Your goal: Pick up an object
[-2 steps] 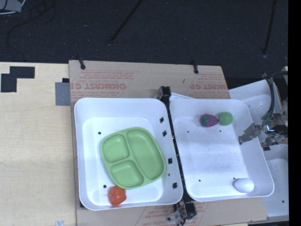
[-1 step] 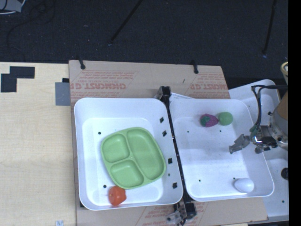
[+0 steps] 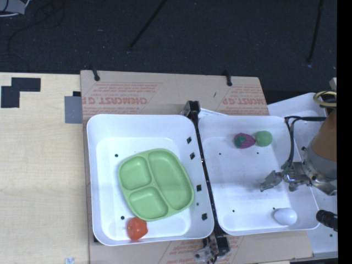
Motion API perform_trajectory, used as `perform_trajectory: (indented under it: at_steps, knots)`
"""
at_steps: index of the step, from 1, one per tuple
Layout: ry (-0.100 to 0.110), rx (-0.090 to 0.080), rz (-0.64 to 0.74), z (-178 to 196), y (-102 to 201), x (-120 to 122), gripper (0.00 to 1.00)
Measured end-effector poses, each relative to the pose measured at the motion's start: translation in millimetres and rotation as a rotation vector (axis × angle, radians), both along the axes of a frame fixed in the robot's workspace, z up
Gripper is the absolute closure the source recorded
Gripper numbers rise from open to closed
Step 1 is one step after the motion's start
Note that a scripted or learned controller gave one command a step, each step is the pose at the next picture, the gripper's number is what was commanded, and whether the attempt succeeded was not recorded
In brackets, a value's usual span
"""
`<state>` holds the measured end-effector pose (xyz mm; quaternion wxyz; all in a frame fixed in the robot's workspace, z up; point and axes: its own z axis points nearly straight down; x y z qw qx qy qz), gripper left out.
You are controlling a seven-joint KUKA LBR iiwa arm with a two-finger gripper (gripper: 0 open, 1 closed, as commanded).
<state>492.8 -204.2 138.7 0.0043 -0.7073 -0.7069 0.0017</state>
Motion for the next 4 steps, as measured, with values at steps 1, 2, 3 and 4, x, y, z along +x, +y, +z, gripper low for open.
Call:
perform_trajectory:
  at_steps: [1, 2, 3, 4]
  knots:
    - [-0.008, -0.003, -0.001, -52, 1, 0, 0.0]
    - [-0.007, -0.002, -0.004, -39, 0, 1, 1.0]
    - [-0.009, -0.004, -0.004, 3, -2, -3, 1.0]
    - [-0.011, -0.004, 0.002, 62, 6, -4, 1.0]
